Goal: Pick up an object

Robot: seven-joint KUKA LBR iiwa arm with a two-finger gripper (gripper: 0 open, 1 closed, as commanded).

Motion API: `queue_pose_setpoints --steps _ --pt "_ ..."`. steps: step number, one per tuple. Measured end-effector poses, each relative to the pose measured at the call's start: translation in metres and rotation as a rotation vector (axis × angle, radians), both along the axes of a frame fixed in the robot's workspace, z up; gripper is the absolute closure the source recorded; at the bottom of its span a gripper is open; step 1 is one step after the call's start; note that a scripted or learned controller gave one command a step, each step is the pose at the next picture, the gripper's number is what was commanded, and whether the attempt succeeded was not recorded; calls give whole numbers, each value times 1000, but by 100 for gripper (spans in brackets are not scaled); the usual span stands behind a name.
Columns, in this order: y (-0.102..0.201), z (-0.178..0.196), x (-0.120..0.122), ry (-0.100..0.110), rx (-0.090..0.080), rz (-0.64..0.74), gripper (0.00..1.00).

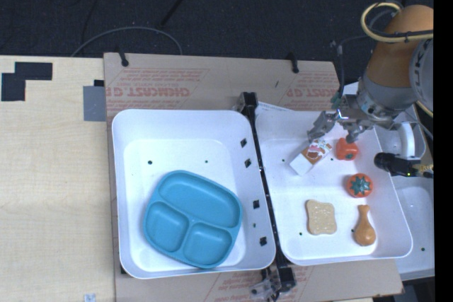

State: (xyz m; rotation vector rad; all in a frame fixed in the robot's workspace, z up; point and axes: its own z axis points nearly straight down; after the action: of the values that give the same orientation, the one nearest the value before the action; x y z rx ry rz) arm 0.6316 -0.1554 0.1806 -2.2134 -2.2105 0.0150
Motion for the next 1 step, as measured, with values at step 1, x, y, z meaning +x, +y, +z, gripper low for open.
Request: queue_pose_setpoints --steps 1 --pt "0 9 3 -13 -2 2 0"
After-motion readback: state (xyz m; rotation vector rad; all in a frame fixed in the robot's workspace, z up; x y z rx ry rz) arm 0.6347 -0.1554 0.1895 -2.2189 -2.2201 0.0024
